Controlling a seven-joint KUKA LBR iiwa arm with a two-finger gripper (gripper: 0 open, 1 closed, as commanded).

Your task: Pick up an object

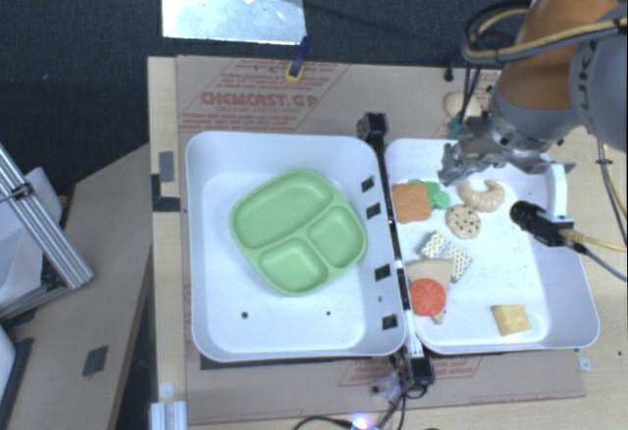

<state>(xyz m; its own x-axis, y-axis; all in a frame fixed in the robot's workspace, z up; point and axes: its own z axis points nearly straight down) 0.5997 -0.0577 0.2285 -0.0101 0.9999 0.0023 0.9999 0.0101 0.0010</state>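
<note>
Croissant [482, 193] beside gripper [453, 166]; cardboard [260, 96] reads "CHEMCAST".

grey arm [549, 75] in from the right, bent downward; gripper [453, 168] low, tips down

The one readable marking is red printing on the flat brown cardboard sheet [260, 94] that lies on the worktop under the two bins. Its largest line, seen upside down and mirrored from this camera, looks like "CHEMCAST" followed by a few more characters, perhaps "GP", though the last letters are too blurred to be sure. Fainter red lines and smaller print sit around it on the same sheet and again along the sheet's near edge below the bins, all too small and smeared to make out.
</note>
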